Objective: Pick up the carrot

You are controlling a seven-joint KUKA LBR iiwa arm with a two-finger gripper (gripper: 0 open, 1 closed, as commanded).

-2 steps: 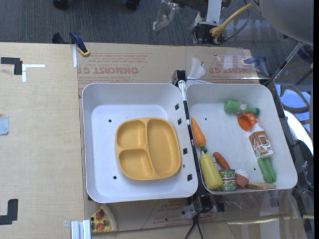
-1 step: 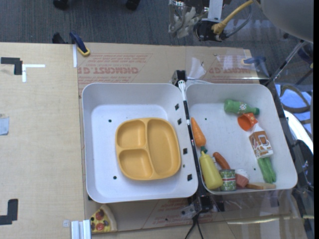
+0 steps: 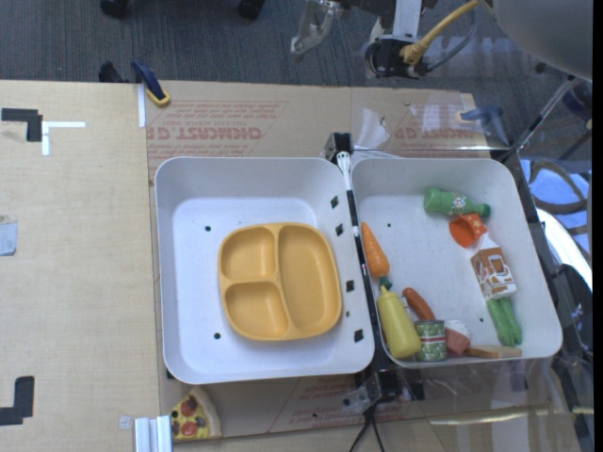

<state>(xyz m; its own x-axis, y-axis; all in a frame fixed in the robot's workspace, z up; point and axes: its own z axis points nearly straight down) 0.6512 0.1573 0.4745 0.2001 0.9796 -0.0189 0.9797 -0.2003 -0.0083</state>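
My gripper (image 3: pixel 312 28) hangs beyond the far edge of the bench (image 3: pixel 75 299), over the grey carpet and well apart from both bins; I cannot tell whether it is released or clenched, and nothing shows in its grasp. The carrot (image 3: pixel 374 250) lies in the right bin (image 3: pixel 429 182), close along that bin's left wall beside the seam where the two bins meet, its thin end pointing toward the far side and its thick end toward the near side. Just beyond its thick end stands the top of a yellow bottle (image 3: pixel 397 324), with a red sausage (image 3: pixel 418 302) near it and a green can (image 3: pixel 431 340) at the near wall. To the carrot's right the white floor is bare as far as a small carton (image 3: pixel 492 273), which leaves open room on that side. A green bottle (image 3: pixel 454 202) lies near the far wall. The left bin (image 3: pixel 188 196) holds a yellow divided plate (image 3: pixel 280 281) in its middle.
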